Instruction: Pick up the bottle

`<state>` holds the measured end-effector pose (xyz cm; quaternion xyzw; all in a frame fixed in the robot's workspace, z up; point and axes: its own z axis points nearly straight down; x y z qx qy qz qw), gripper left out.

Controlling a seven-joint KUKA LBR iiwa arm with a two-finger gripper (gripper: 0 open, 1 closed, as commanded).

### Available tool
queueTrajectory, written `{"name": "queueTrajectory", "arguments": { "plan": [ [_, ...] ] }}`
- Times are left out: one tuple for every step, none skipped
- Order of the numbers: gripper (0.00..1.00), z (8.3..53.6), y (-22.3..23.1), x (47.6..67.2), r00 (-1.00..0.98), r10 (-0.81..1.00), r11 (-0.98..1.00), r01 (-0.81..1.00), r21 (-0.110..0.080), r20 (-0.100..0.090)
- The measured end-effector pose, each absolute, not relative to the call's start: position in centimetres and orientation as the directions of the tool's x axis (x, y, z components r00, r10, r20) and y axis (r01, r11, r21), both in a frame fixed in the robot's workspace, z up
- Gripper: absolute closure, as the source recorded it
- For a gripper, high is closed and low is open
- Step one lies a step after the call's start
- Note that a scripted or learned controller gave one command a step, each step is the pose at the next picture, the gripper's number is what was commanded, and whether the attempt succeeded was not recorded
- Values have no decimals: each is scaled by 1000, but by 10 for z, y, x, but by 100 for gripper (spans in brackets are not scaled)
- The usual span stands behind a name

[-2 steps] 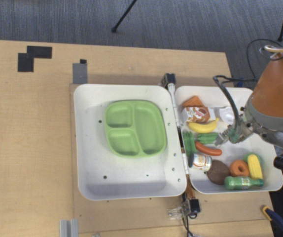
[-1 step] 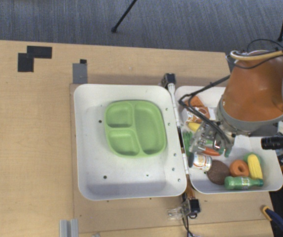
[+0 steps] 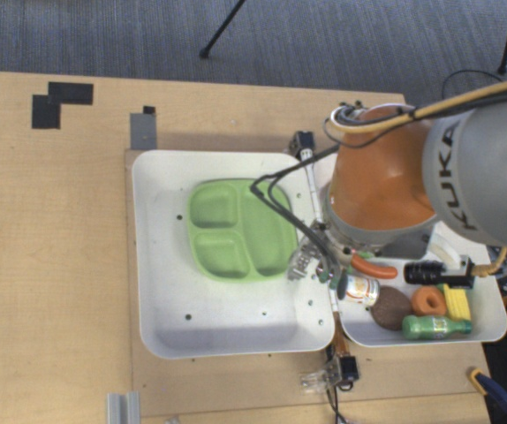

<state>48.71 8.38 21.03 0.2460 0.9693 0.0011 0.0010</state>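
The bottle is green and lies on its side along the front wall of the right bin. My gripper hangs low at the right edge of the left bin, just by the divider between the bins. It is well left of the bottle and apart from it. I see nothing held in the gripper. The arm's orange band and grey wrist cover the back part of the right bin.
A green divided tray lies in the left bin, just left of the gripper. The right bin also holds an orange ring, a yellow corn cob, a brown lump, an orange stick and a small can.
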Motion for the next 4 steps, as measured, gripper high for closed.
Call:
{"name": "queueTrajectory", "arguments": {
  "plan": [
    [100, 225, 155, 487, -849, 528, 849, 528, 4, -2],
    [100, 335, 189, 488, -936, 352, 936, 352, 5, -6],
    [100, 337, 196, 488, -994, -108, 994, -108, 2, -8],
    [100, 433, 174, 493, -968, 249, 968, 249, 5, -8]
  ]
}}
